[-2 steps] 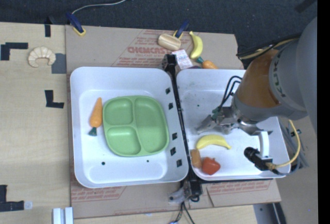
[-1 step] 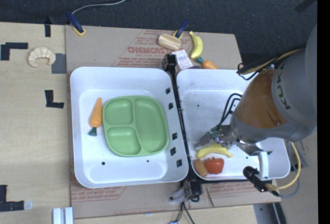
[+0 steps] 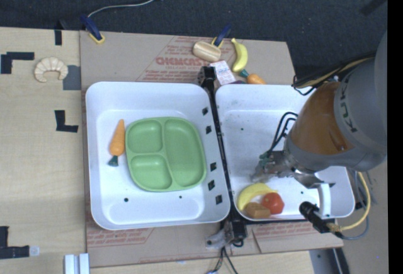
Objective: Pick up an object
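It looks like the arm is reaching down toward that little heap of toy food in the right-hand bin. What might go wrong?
The yellow banana, the red tomato and a brown piece lie touching in the right bin's near corner, so the gripper may nudge one while closing on another. They sit against the bin's wall, leaving little room for a finger on that side. The rounded pieces may also slip out.

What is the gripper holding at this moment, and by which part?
It cannot be told. The gripper is low in the right bin, just above the banana, with nothing visibly between it.
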Robot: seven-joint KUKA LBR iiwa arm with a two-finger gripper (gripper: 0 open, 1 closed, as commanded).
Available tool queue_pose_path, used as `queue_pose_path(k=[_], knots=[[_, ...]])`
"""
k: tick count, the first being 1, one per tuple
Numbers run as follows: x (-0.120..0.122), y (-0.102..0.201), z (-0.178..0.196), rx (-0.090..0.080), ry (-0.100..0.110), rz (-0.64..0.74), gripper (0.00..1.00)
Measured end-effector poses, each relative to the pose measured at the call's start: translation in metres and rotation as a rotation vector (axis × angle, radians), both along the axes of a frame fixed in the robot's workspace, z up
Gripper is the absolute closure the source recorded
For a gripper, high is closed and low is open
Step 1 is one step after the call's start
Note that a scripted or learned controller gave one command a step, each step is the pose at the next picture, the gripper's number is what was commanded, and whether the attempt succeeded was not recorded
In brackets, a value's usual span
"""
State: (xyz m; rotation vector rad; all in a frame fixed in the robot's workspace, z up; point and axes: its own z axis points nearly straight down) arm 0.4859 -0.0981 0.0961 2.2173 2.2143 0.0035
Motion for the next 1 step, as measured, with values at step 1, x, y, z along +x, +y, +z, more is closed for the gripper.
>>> queue_pose_path(k=[1], knots=[[-0.0020, -0.0880, 0.1274, 0.002, 0.007, 0.001, 1.00]])
